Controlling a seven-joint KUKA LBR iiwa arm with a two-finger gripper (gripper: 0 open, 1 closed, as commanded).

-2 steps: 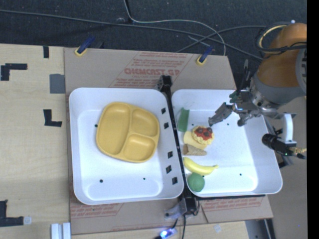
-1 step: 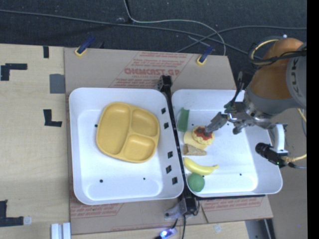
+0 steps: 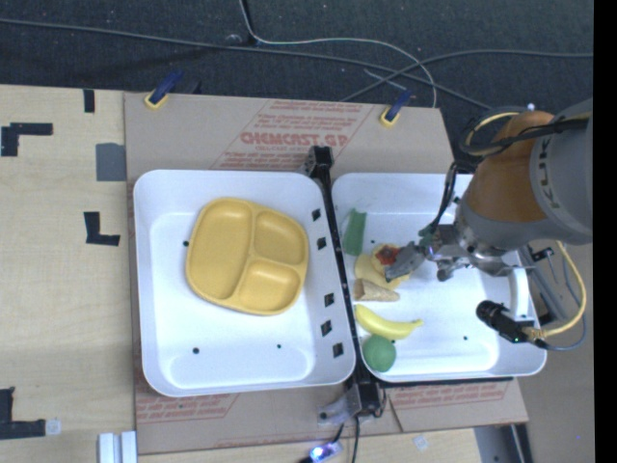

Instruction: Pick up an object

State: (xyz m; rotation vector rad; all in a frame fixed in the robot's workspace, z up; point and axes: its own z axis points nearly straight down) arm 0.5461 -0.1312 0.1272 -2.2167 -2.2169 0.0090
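Counting R bin (image 3: 482,360): 1 banana (image 3: 386,323), 1 green ball (image 3: 380,353), 1 green block (image 3: 356,231); pincer (image 3: 398,269) state unclear.

Both white bins (image 3: 159,258) look like smooth, slightly glossy plastic. The yellow divided plate (image 3: 247,256) has a matt plastic look. Beneath the bins lies a sheet of brown printed cardboard (image 3: 289,133), dull and papery. The banana (image 3: 386,323) appears smooth and softly shiny.
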